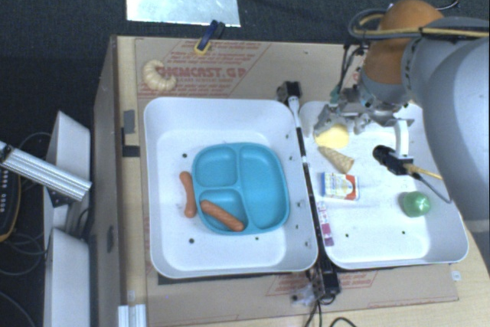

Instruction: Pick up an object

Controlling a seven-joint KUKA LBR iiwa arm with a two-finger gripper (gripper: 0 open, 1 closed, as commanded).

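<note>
My gripper (349, 116) hangs low over the back left corner of the right bin (383, 245). Just below it lies a pale yellow piece (334, 138), very close to the gripper or touching it; which, I cannot tell. A tan cone (338, 158) lies in front of that piece. Further forward lies a small red, white and blue packet (338, 185). A green ball (414, 204) rests at the right of this bin. Nothing shows as lifted.
The left bin (172, 241) holds a blue divided plate (253, 172) with a sausage (223, 215) on it and a second sausage (187, 194) beside it. The dark divider (304, 165) runs between the bins. A pale ridged toy (158, 75) lies on the cardboard behind.
</note>
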